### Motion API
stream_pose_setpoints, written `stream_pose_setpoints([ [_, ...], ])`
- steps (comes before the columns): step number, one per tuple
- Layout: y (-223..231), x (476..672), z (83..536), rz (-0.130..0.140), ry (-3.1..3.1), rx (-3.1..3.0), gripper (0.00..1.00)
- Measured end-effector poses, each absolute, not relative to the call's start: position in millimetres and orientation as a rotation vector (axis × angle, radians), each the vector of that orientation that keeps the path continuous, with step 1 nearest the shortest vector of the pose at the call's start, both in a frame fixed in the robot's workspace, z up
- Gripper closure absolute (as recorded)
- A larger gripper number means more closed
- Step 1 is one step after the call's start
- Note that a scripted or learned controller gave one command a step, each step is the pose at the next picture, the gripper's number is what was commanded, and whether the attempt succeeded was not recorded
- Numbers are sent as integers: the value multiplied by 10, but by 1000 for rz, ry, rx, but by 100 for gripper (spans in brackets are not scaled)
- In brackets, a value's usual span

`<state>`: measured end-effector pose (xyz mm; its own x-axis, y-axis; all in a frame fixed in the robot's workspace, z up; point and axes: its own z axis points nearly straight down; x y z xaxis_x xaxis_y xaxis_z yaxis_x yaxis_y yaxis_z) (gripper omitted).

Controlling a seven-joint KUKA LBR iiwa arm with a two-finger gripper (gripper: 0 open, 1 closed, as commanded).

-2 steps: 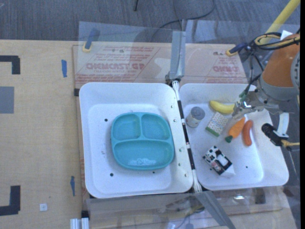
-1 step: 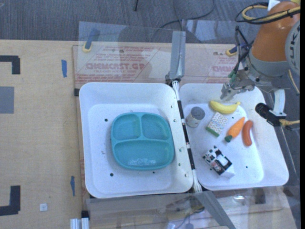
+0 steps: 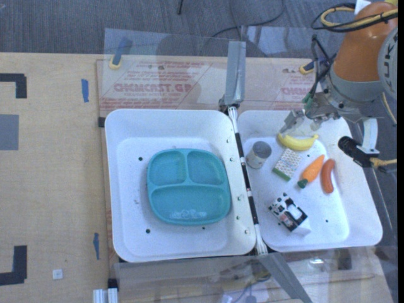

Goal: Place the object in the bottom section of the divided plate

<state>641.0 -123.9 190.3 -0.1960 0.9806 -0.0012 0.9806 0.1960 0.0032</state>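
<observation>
A teal divided plate (image 3: pixel 188 186) lies in the left white bin (image 3: pixel 126 131). It has two small sections at the top and one wide section at the bottom. My gripper (image 3: pixel 303 120) hangs low over the back of the right bin (image 3: pixel 360 226), right above a yellow banana (image 3: pixel 298 142). The banana lies on the bin floor, its upper edge partly covered by the gripper.
The right bin also holds a grey can (image 3: pixel 258 154), a green and white box (image 3: pixel 288 163), an orange carrot (image 3: pixel 310 171), a red sausage (image 3: pixel 327 176) and a black and white block (image 3: pixel 289 214). A raised divider (image 3: pixel 243 169) separates the bins.
</observation>
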Motion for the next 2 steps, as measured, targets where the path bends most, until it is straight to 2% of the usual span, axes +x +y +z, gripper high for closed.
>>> stream_pose_setpoints([
  [1, -655, 6348, 2258, 4, 2554, 1820, 0],
  [2, -690, 6430, 2827, 4, 2595, 1762, 0],
])
